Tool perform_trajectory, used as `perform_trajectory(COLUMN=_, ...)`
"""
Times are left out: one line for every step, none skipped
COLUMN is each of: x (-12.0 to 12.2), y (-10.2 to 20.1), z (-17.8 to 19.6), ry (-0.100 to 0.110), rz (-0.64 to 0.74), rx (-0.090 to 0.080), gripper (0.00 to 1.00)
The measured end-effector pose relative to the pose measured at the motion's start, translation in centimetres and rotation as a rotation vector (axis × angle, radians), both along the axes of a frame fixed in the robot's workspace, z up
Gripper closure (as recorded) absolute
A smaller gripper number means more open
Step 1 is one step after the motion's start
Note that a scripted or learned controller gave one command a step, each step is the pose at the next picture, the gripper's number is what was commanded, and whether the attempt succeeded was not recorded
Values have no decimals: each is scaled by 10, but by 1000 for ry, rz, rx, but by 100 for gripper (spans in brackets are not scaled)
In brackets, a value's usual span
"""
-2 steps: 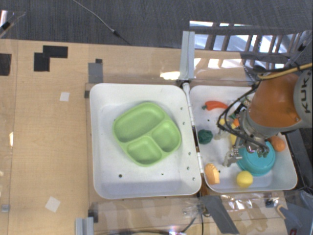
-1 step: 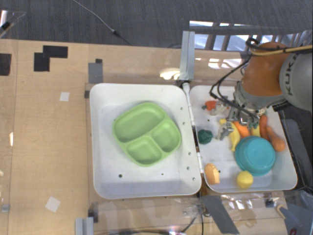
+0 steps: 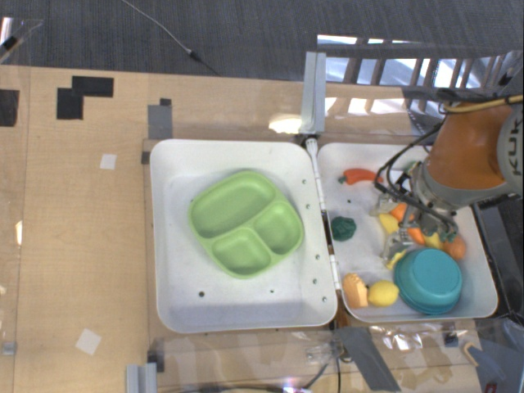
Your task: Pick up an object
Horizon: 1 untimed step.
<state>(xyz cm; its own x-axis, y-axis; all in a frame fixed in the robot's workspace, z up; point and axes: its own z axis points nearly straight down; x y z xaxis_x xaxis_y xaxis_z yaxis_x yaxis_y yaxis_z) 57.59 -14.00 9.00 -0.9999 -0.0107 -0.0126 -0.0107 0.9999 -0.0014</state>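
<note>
Bins side by side on the bench, and the action is all in the right bin. The arm, grey with its orange band, leans in from the right edge and has its gripper down among a huddle of toy food near the middle of that bin. How far the fingers are spread cannot be told here; cables and the wrist crowd the view, and nothing can be seen clamped between them.

Around the gripper sit small orange pieces and a yellow piece, touching or just beside the fingertips, too jumbled to separate cleanly. A teal bowl rests upside down toward the bin's near right corner, just below the gripper. Left of the bowl, along the near edge, a yellow lemon lies against a pale orange piece at the near left corner. A dark green lump, leafy looking, sits by the left wall, apart from the cluster. Up near the far edge lies a red-orange chili pepper, on its own.

Over in the left bin, a light green divided plate with three compartments lies flat, turned at a slant, roughly in the middle.
</note>
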Motion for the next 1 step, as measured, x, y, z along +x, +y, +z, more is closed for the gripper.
perform_trajectory(x=6, y=2, z=15, ry=-20, rz=5, rx=-2, gripper=100)
